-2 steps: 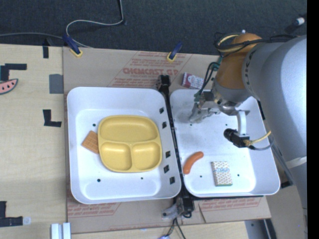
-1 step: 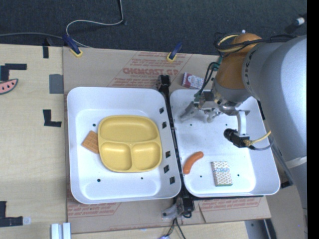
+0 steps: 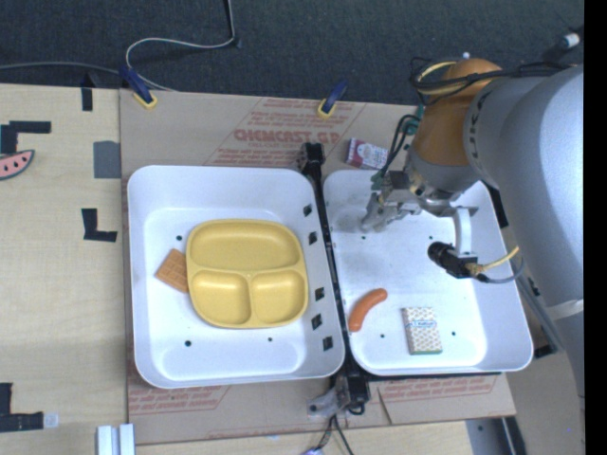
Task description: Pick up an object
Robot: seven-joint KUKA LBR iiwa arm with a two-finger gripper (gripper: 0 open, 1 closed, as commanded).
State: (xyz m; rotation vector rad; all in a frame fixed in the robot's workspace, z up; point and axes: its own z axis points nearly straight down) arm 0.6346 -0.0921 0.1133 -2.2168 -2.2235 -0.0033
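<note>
Both bins are white: the left bin (image 3: 152,254) carries a yellow divided plate (image 3: 248,271) with a tan, cracker-like square (image 3: 172,271) beside it. In the right bin (image 3: 493,335) lie an orange sausage-shaped toy (image 3: 367,308) and a small white box (image 3: 421,330) with bluish print. The arm (image 3: 531,159) is grey with an orange band (image 3: 446,121). The tabletop (image 3: 57,282) is pale wood with brown, red-lettered cardboard (image 3: 275,136).

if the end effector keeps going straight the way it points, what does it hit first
Most likely the bare white floor of the right bin. The end effector points down and slightly toward the view's left, over its upper part. The orange sausage and small box lie nearer the front, off that line, though depth is uncertain.
</note>
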